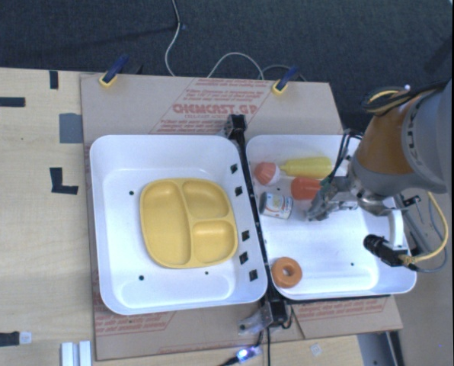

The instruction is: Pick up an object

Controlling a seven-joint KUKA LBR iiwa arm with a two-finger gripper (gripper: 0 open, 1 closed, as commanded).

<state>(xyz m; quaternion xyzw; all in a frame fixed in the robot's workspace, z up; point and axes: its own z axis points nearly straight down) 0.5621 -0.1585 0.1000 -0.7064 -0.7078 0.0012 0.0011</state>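
The right bin [364,277] holds a yellow corn-like piece [306,165], a red piece [305,187], an orange-red round piece [266,173], a small white can lying on its side [276,205] and an orange ring [287,271] near the front rim. My gripper [317,208] reaches in from the right and hangs low over the bin's middle, just below the red piece and right of the can. Its dark fingers point down-left.
The left bin [113,204] holds a yellow divided plate [187,221]. A black divider [246,204] runs between the two bins. Both bins rest on a cardboard sheet [212,105] with clamps at the back.
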